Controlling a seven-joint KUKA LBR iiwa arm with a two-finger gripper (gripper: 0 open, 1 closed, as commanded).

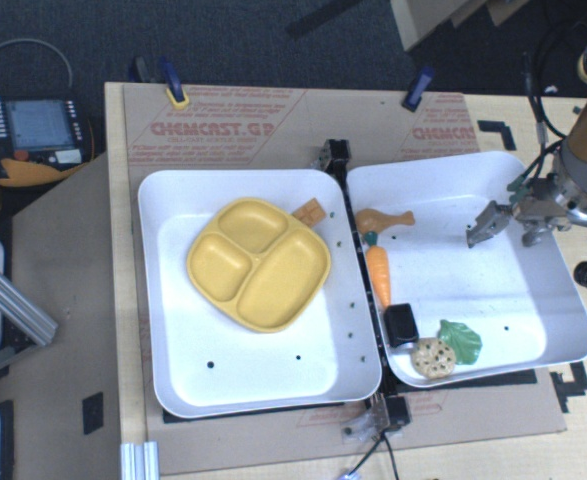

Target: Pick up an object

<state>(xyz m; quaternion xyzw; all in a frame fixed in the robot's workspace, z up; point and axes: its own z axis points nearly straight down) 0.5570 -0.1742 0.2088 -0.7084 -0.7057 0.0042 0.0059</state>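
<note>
Pincer (513, 224) on the grey arm hung low over the right-hand shallow white bin (533, 298), in that bin's upper right part, with the arm coming in from the right edge of the scene. One dark finger (485, 225) pointed left and down toward the bin floor, a second showed further right, and nothing lay between them; from where I stood I could not tell how wide they were spread.

Everything loose in that bin lay along its left side, well apart from the pincer. A tan plastic chicken drumstick (383, 220) sat near the top left corner. Just below it an orange plastic carrot (378, 275) lay lengthwise beside the bin wall. Below the carrot came a small black rectangular block (401, 324). Near the front edge a round beige cookie with dark spots (433, 358) sat touching a green leafy plastic piece (462, 339) at its right.

The left-hand shallow white bin (183, 368) held a yellow plastic divided plate with three compartments (259, 263), set toward its upper middle. A small brown block (310, 212) peeked out at the plate's upper right edge, close to the wall between the bins.

Both bins rested side by side on a pale board with red printed lettering (213, 126), laid on the bench. Blue clamps (173, 80) held the board's far edge. A handheld controller with a small screen (33, 133) sat off to the far left.
</note>
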